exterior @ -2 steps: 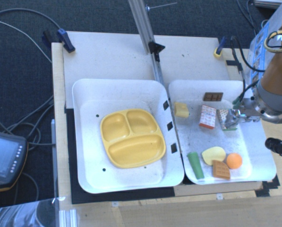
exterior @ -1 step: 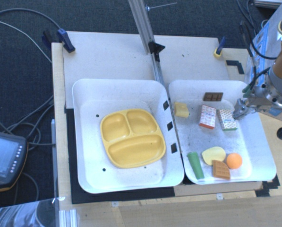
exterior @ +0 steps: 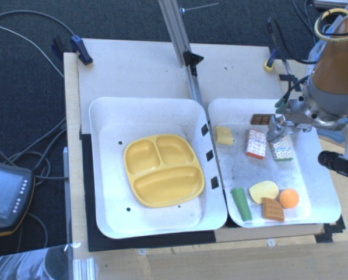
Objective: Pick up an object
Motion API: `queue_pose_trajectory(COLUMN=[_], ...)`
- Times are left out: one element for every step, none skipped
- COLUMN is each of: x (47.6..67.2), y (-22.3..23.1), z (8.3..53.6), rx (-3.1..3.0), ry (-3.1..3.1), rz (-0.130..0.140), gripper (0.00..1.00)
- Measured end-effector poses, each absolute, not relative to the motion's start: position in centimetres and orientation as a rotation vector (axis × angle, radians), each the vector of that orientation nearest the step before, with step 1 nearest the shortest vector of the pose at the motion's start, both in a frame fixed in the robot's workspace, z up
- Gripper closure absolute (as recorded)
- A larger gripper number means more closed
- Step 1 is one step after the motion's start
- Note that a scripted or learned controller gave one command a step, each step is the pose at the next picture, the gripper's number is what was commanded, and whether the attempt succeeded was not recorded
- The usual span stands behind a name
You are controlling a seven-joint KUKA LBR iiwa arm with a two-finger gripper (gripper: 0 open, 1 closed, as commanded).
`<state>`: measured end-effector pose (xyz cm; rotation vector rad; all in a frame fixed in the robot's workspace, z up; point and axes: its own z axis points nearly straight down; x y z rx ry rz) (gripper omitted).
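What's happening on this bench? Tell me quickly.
The robot arm reaches in over the right bin, its gripper low among small items beside a green-patterned box and a red-and-white box. Nothing visibly lifted yet. The left bin holds a yellow divided tray.

The two shallow bins, left [exterior: 104, 156] and right [exterior: 319, 185], are white with dark speckling, and the left one bears a plain mustard-yellow three-compartment plastic tray [exterior: 163, 169]. In the right bin are a pale yellow block [exterior: 224, 135], a dark brown bar [exterior: 260, 119], a red-and-white printed carton [exterior: 256, 144], a white carton patterned in green [exterior: 282, 150], a green cylinder [exterior: 241, 203], a yellow rounded piece [exterior: 263, 190], a tan-orange waffle-textured square [exterior: 273, 209] and an orange ball [exterior: 288, 198]. The arm's body [exterior: 336, 69] is brown-orange over grey.
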<state>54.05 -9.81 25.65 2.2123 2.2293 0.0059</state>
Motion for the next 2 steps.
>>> queue_pose_trajectory(x=[54.1, 54.8], y=[-4.9, 0.7], z=[24.5, 23.2], rx=[2.218, 2.218], ry=[2.231, 2.232], rz=[0.001, -0.001], gripper=[1.00, 1.00])
